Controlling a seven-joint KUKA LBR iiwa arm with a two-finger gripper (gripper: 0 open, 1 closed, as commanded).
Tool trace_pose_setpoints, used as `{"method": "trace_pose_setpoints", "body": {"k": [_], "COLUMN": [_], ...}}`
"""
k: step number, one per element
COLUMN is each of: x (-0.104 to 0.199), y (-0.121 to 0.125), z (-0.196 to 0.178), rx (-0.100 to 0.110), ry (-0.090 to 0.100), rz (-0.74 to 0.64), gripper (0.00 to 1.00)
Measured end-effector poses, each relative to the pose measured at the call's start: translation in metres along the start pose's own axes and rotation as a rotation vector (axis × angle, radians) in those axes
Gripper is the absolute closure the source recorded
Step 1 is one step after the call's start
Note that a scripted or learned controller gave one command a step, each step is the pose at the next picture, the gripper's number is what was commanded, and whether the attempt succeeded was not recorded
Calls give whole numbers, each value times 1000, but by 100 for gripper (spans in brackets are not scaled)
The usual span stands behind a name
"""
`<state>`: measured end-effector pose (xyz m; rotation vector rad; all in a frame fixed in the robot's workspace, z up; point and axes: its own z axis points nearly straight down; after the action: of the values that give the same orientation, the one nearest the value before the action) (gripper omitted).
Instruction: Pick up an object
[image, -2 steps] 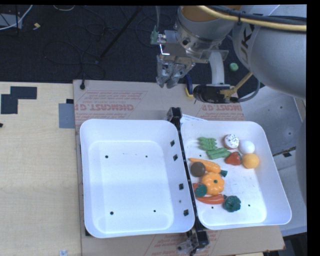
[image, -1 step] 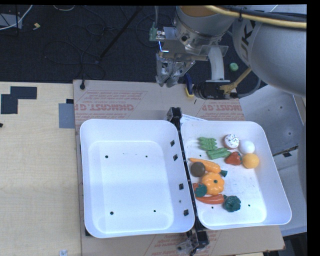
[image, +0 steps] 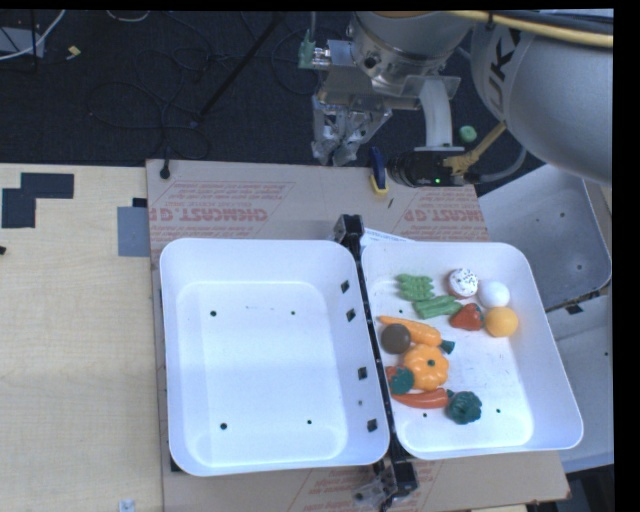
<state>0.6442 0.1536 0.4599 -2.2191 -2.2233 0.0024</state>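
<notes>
The right bin (image: 530, 400) holds several toy foods: a green piece (image: 417, 288), a white speckled ball (image: 462, 282), a white egg (image: 494, 294), an orange ball (image: 501, 321), a red piece (image: 466, 317), a carrot (image: 413, 330), a brown ball (image: 396, 338), an orange pumpkin (image: 427, 368), a red chilli (image: 420, 399) and a dark green broccoli (image: 463, 406). My gripper (image: 340, 145) hangs high at the top of the view, behind the bins' far edge and well away from the objects. Nothing shows between its fingers.
The left bin (image: 190, 300) lies beside the right one, joined by a black clip strip (image: 362, 340). Both rest on a cardboard sheet (image: 250, 205) on the wooden bench. The grey arm (image: 540, 70) fills the top right.
</notes>
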Motion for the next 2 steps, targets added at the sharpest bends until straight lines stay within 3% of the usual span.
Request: {"method": "trace_pose_setpoints", "body": {"k": [2], "x": [8], "y": [-1], "z": [-37], "rx": [0], "ry": [0], "rz": [-5], "gripper": [100]}}
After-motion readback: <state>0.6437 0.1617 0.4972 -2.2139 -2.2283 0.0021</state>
